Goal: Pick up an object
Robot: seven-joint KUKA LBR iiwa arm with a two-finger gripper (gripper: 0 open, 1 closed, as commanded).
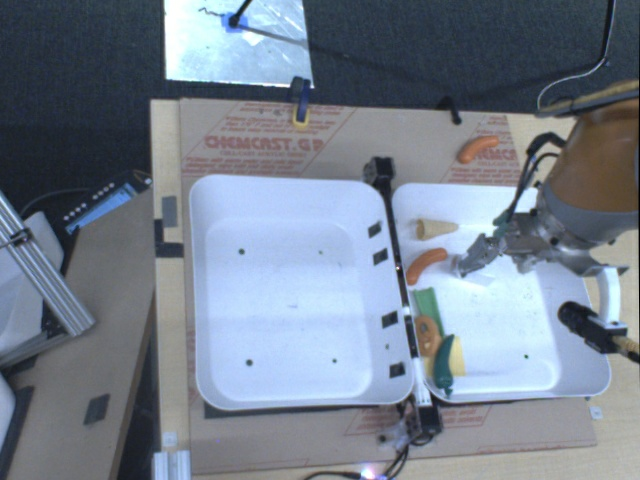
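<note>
We see the tool [472, 261] low in the right bin [575, 373], just beside the orange sausage [427, 261] near that bin's left wall, and we cannot tell its grip state, so we judge the pick not yet done.

You have the gripper [475, 260] hanging over the right bin [575, 373], close to its left wall, just right of an orange sausage-shaped piece [427, 261]. A pale cone [436, 229] lies nearer the far edge. By the near-left corner sit a green block [426, 301], an orange piece [429, 336] and a yellow-green one [445, 359]. Another orange sausage [478, 149] rests on the bench [260, 138] beyond the far rim.
</note>
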